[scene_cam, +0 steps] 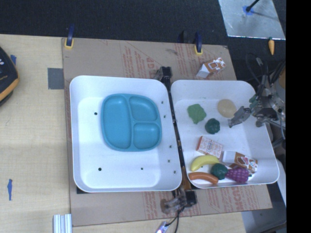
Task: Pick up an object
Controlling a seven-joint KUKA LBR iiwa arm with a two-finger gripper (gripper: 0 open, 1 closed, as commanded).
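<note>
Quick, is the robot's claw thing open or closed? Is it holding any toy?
End effector: open, holding nothing; it hovers over the right bin, next to the tan round toy.

We are seeing the gripper [249, 119] sitting at about three o'clock in the camera view, reaching in from the right edge. Its two fingers are spreading apart: one grey finger [237, 116] is pointing out toward eight o'clock, tilted downward to the left, while the other is lying further toward four o'clock, close to the gripper body. Nothing is sitting between them. Behind the fingers, toward three o'clock, we are making out the dark, blocky wrist [268, 103] with cables looping up toward one o'clock. The rest of the arm is running off the right side, too cropped for us to describe.
</note>
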